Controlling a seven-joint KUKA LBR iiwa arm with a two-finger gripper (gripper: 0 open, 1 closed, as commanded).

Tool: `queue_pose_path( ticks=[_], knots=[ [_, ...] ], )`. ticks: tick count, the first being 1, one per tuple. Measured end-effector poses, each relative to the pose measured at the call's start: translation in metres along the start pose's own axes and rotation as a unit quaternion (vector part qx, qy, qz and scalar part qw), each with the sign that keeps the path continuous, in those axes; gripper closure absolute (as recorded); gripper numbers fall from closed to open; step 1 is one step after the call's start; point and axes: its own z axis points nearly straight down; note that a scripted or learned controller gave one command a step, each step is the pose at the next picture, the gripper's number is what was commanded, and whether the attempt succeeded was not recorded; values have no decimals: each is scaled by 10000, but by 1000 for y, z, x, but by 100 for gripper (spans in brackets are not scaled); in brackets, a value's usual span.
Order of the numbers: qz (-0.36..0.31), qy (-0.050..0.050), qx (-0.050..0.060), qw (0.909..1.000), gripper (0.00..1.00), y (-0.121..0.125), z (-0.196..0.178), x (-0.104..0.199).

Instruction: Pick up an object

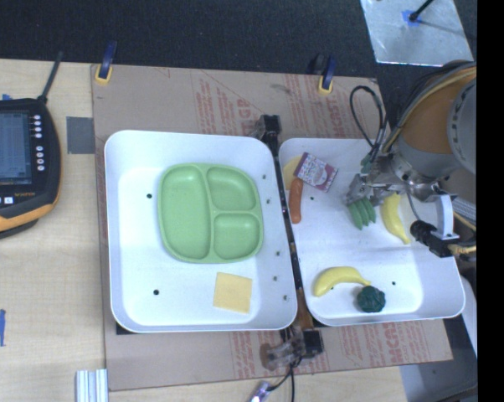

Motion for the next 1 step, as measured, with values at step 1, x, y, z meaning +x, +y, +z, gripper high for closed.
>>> queue_pose_path(
  ticks=[1],
  knots=[
    [8, -3, -28, 10000, 100, 16, -71, 44]
  ],
)
